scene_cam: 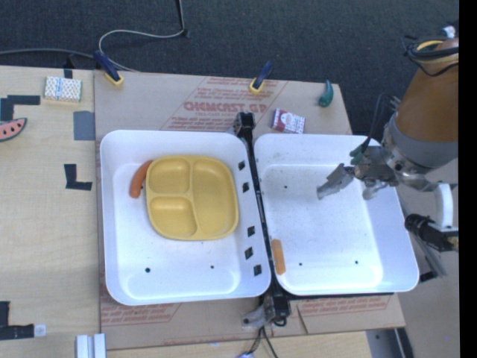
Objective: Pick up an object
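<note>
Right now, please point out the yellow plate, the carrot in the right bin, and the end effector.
Yellow plate (192, 198), camera view, middle where its dividers meet.
Carrot (278, 256), camera view, middle of its body, at the right bin's left wall.
End effector (349, 185), camera view, midway between its fingertips.

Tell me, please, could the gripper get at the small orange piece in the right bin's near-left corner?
Probably yes: the orange piece lies uncovered, though tight against the right bin wall, which may crowd the gripper.

Both white bins (123, 274) are showing as smooth, slightly glossy plastic, the yellow divided plate (192, 197) is appearing as matt plastic, the sheet beneath (216, 104) is presenting as printed brown cardboard, and the table (41, 222) is reading as pale, smooth wood.
</note>
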`<state>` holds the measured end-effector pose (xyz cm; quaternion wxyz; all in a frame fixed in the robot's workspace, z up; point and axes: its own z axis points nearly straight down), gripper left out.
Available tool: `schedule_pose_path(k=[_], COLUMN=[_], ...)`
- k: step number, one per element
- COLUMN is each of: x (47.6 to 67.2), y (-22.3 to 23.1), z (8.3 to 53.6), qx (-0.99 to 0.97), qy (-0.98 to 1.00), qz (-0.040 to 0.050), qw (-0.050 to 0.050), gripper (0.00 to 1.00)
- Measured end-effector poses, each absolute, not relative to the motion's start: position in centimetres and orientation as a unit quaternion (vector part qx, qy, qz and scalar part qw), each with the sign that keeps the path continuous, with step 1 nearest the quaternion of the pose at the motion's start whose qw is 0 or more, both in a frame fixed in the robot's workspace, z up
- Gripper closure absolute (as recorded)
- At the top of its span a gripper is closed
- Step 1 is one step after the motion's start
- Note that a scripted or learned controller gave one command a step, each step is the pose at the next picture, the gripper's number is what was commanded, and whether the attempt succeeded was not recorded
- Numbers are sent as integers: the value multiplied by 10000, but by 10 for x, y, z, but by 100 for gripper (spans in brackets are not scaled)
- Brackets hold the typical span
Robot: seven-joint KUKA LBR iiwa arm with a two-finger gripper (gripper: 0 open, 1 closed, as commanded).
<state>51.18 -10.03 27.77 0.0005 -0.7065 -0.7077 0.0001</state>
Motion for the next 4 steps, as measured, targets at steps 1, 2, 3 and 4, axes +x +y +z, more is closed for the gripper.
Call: schedule_pose_path(k=[1, 2, 3, 4], x=[550, 625, 580, 640], y=[-66, -34, -4, -5], z=[183, 184, 184, 184], qx=[-7065, -7063, -7064, -7062], qy=[-7077, -7079, -7078, -7080], qz=[11, 2, 7, 3], qw=[18, 6, 8, 4], gripper=[0, 0, 0, 0])
